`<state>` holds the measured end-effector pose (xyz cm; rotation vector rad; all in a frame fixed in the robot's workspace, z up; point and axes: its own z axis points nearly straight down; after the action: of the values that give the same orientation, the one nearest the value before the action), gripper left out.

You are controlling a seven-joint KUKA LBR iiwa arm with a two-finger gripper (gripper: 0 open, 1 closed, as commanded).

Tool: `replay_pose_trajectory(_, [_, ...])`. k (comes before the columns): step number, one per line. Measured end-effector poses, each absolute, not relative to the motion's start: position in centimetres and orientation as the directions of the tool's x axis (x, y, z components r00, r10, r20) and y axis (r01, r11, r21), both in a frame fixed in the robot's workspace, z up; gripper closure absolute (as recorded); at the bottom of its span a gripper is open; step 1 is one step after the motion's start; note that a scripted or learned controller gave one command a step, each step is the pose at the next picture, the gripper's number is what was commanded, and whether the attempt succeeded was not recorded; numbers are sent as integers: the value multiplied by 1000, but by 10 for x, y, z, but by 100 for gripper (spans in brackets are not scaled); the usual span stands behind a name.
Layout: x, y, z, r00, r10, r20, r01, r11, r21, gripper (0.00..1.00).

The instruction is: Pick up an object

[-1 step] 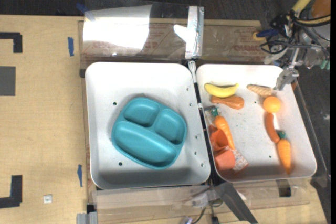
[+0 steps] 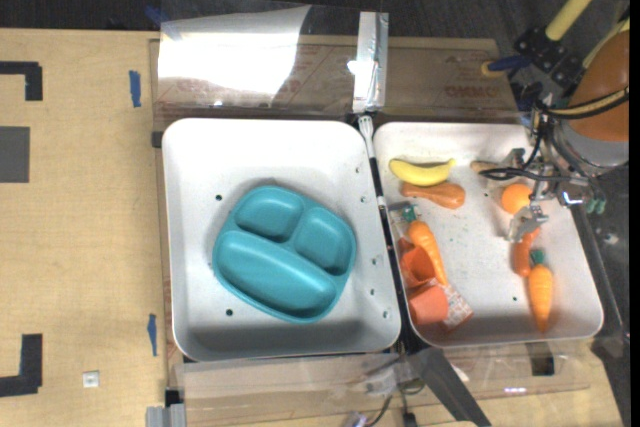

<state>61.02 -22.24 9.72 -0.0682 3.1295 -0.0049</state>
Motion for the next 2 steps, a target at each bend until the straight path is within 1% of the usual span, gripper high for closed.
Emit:
replay_pose_trajectory(1, [591, -221, 88, -1000, 1, -8, 1, 1000, -1, 0])
replay_pose_trajectory(2, [596, -220, 103, -1000, -2, -23, -2, 1000, -4, 100])
